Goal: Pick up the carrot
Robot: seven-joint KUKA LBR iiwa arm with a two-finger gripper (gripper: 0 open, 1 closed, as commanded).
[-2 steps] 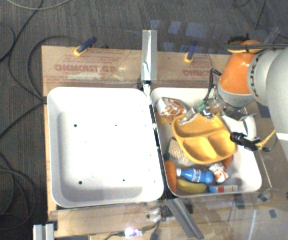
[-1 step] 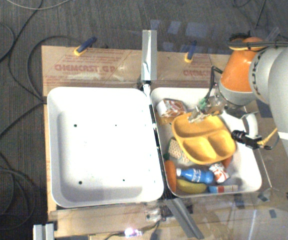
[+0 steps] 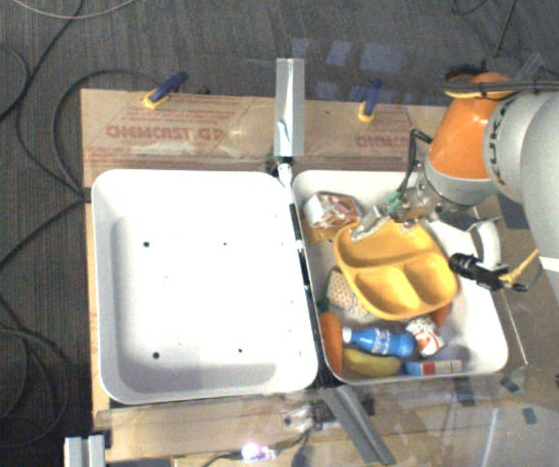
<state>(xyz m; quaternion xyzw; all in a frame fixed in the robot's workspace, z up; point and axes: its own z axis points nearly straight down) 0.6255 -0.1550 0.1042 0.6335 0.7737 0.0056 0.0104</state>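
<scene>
The arm's tool (image 3: 402, 205) hangs over the far part of the right bin (image 3: 488, 358), just beside a yellow divided dish (image 3: 396, 272); its state cannot be told. The carrot (image 3: 331, 339) lies at the bin's near left, beside a blue bottle (image 3: 376, 341).

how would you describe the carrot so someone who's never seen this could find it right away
Look in the right-hand white bin, the one crowded with items, and go to its near left corner. The carrot lies there along the left wall, beside the blue and white bottle and the yellow-green fruit. It is the only small plain orange stub; the big yellow divided dish sits farther back.
</scene>
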